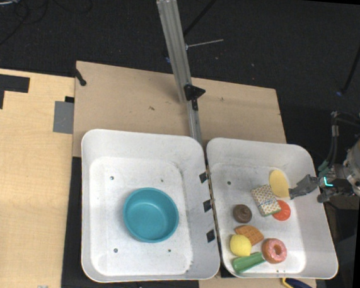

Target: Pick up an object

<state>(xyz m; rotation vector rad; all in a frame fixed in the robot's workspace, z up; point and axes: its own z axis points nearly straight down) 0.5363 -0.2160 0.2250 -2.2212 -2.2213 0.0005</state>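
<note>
The right bin [305, 160] holds several toy foods. A yellow oval piece [279, 181] lies beside a checkered packet [264, 199] and a red-orange disc [282, 211]. A small brown ring [242, 213], an orange waffle piece [249, 233], a yellow lemon [240, 245], a pink donut [274, 250] and a green vegetable [248, 262] lie toward the front. My gripper [315, 190] hangs over the bin's right rim, just right of the yellow piece. It is open with nothing between its fingers.
A teal bowl [151, 214] sits in the left bin [104, 145]. A slanted aluminium rail [179, 51] rises behind the bins, ending at the divider between them. Black clips [206, 205] line that divider. Dark floor and cables surround the bench.
</note>
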